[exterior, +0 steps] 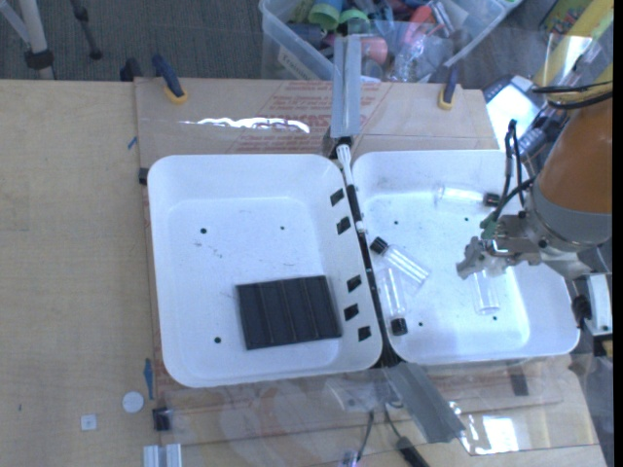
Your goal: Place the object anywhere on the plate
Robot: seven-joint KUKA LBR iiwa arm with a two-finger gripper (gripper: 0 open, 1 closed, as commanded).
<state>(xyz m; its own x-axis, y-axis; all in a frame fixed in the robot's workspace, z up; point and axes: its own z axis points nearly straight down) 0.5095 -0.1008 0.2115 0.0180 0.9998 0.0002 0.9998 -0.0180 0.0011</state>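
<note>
Robotics lab: bench (68,261), white bins (175,212), toy tub (389,17).

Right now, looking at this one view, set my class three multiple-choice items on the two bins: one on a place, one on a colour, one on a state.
1. Where does the dark ribbed plate lie?
A. left bin
B. right bin
C. on the bench

2. What colour are the bins?
A. blue
B. white
C. black

3. How do the two clear tubes lie by the divider?
A. stacked upright
B. flat on the bin floor
C. on the plate

Answers:
1 A, the plate rests on the left bin floor.
2 B, both the left and the right bin are white.
3 B, the clear tubes lie flat in the right bin, left of the gripper.
</note>
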